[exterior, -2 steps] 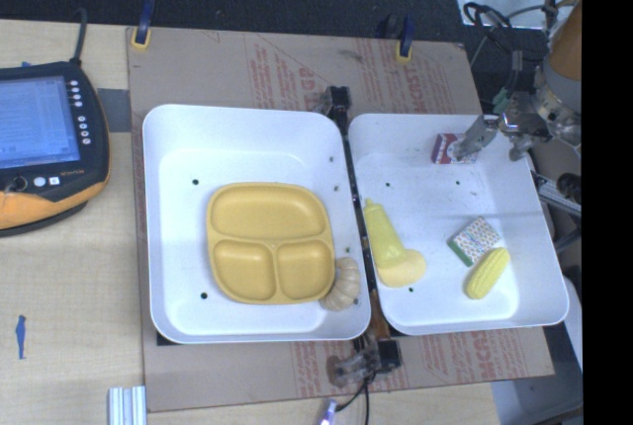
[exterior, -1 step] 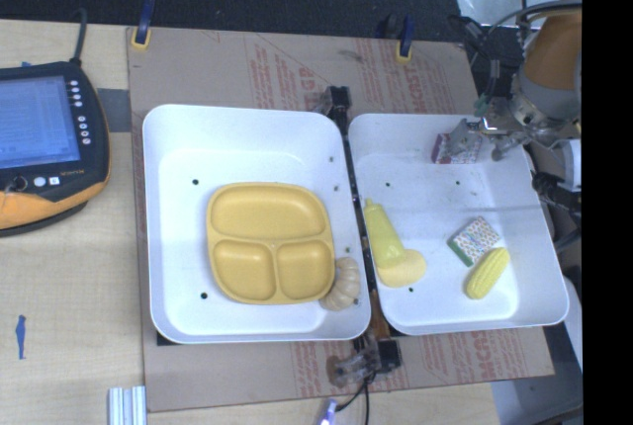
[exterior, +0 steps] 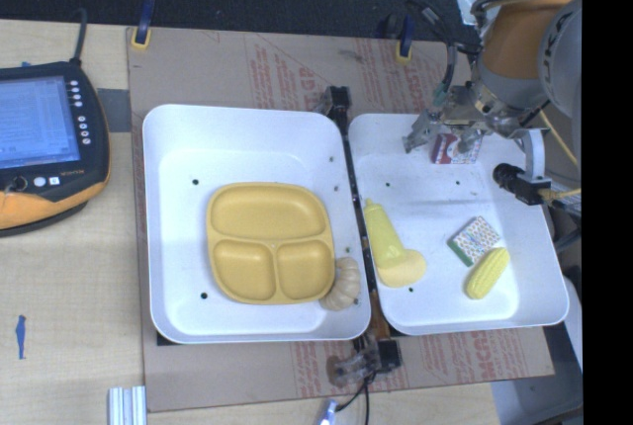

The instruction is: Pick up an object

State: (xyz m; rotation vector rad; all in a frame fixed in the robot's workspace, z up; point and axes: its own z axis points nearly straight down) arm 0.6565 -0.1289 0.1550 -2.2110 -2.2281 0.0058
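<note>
My hand [exterior: 445, 129], fingers spread wide, hovers at twelve o'clock of the right bin [exterior: 514, 314], above a red-and-white packet [exterior: 444, 150].

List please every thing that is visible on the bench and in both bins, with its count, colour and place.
Bins: 2, white, side by side on the bench.
Divided plate: 1, yellow, left bin.
Shell-like object: 1, beige, left bin, at the plate's right corner.
Bottle-shaped toy: 1, yellow, right bin, left side.
Corn toy: 1, yellow, right bin.
Patterned block: 1, greenish, touching the corn.
Tablet controller: 1, orange-black, far left.
Gripper: 1, grey, above the right bin's far part.
</note>
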